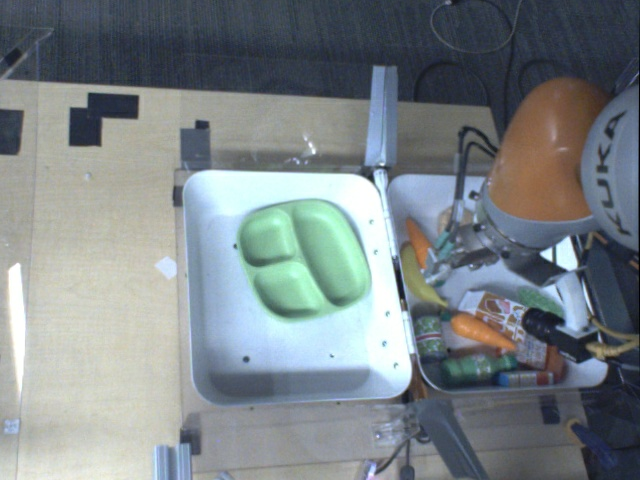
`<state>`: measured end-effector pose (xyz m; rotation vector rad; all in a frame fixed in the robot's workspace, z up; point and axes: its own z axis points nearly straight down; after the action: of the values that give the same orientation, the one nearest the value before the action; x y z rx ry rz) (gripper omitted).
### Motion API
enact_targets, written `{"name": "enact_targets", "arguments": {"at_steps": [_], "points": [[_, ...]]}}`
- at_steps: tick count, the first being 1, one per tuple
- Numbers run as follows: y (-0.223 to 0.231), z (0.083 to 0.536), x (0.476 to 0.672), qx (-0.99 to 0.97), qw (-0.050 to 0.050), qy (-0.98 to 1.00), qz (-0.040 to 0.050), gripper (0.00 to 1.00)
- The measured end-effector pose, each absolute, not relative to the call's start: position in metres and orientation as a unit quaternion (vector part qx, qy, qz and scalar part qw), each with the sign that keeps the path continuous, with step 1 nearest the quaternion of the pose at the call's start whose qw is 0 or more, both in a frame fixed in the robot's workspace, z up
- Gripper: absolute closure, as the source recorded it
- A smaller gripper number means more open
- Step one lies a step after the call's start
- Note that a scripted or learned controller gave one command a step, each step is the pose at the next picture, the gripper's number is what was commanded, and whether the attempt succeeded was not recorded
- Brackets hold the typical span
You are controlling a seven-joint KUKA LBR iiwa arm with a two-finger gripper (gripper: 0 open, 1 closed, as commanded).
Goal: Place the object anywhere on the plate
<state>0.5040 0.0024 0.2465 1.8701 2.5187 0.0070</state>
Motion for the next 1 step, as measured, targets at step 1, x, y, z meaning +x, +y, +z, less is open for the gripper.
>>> {"name": "enact_targets", "arguments": {"at_steps": [1], "points": [[0.1035,0.2106,0.5039,0.566,0.001,0.825,0.0008,1.0]]}}
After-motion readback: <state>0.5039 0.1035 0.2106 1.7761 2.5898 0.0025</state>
